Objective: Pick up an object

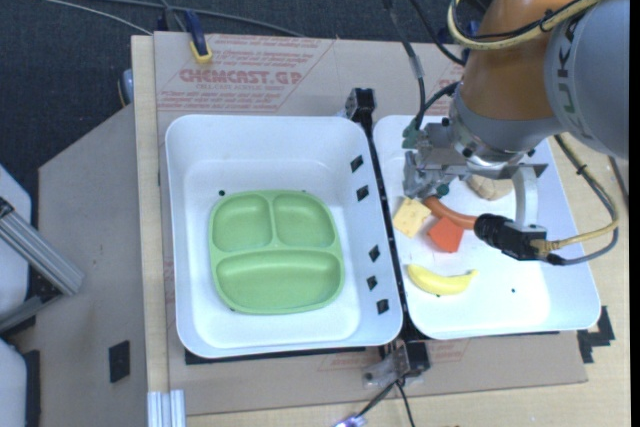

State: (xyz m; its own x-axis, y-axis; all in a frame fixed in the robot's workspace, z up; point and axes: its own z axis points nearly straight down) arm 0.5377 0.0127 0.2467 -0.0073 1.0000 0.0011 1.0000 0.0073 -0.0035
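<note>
Right of centre on the counter (250, 65), the claw (428, 177), its opening unclear, crowds the cheese (411, 216) and could nudge it aside.

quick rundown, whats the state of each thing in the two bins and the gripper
green divided plate: flat in the left bin
banana: lying on its side in the right bin, apart from the rest
yellow block: lying by the bin divider
orange block: lying beside the yellow block
gripper: low over the right bin, above the yellow block
</note>
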